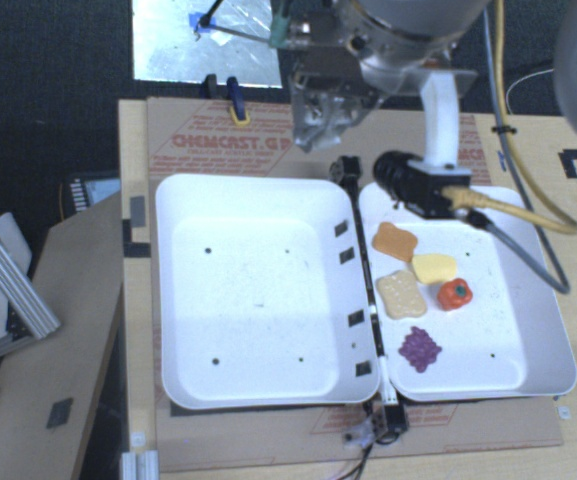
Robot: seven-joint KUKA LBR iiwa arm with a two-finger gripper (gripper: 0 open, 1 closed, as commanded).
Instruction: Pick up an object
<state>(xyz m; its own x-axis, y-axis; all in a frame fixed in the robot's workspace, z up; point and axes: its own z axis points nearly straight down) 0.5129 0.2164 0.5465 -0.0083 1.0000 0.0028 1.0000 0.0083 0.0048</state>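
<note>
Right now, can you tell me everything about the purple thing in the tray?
The purple thing looks like a small toy bunch of grapes, bumpy and likely plastic. It lies flat on the floor of the right tray, toward its near edge, just below the pale cracker. It touches nothing but the tray floor.

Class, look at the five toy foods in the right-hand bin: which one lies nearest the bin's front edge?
The purple grape bunch. It sits lowest in the view, alone, below the pale cracker; the other pieces cluster farther back.

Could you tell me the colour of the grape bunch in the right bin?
Purple; the grape bunch shows clearly in the camera view.
</note>
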